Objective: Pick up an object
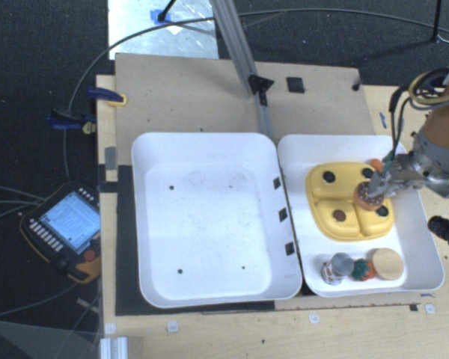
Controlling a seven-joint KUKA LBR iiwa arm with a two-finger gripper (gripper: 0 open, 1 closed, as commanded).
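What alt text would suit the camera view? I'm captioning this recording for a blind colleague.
A grey robot arm reaches in from the right, its gripper low over a large yellow object in the right white bin. A few small items sit along that bin's near edge, beside the left white bin.

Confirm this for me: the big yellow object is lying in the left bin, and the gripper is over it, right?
Not quite. The camera view shows the yellow object lying in the right bin, not the left bin. The gripper is over it, as you said.
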